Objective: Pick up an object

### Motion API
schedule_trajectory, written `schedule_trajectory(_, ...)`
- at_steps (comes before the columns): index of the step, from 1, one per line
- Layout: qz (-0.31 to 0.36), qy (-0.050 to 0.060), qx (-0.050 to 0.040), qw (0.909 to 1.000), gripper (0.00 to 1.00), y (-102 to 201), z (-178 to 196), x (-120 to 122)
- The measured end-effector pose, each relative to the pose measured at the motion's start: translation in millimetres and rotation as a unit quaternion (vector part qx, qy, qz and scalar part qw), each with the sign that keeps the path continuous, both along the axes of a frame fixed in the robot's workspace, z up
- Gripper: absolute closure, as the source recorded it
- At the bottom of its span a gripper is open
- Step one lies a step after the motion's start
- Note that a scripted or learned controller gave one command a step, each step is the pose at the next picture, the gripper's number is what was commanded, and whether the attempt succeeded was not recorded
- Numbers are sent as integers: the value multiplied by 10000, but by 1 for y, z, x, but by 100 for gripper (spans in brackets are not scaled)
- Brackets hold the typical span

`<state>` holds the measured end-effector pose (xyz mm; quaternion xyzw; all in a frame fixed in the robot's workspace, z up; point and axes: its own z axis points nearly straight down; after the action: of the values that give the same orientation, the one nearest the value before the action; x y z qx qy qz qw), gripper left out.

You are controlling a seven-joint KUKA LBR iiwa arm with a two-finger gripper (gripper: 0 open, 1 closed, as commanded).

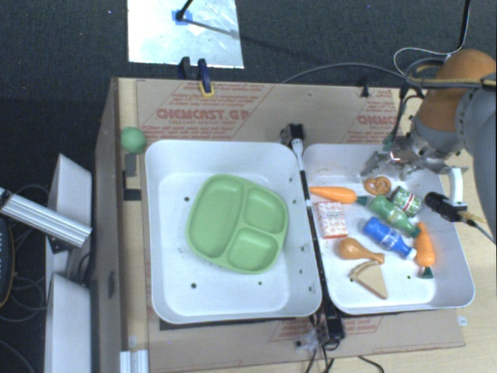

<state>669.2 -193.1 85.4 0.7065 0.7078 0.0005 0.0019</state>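
Note:
My gripper (386,164) hangs over the far part of the right bin (458,290), just above a brown pretzel (378,185); it looks open, with nothing between its fingers. Lying in that bin are an orange carrot (332,194), a green bottle (392,212), a small green and red can (406,200), a blue bottle (387,237), a second carrot (424,247), a red and white box (331,220), a drumstick (356,249) and a sandwich slice (370,279).
The left bin (167,286) holds a green divided plate (238,222). A green ball (133,139) rests on the bench by that bin's far left corner. A black clip (296,135) sits where the bins meet. The grey arm (458,107) comes in from the upper right.

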Motion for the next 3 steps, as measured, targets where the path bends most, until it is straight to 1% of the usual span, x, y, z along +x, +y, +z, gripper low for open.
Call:
schedule_trajectory(1,2,4,-1,10000,0,-2,0,-11)
schedule_trajectory(2,14,-3,4,10000,0,-3,0,0)
schedule_trajectory(3,14,5,5,10000,0,9,-1,0)
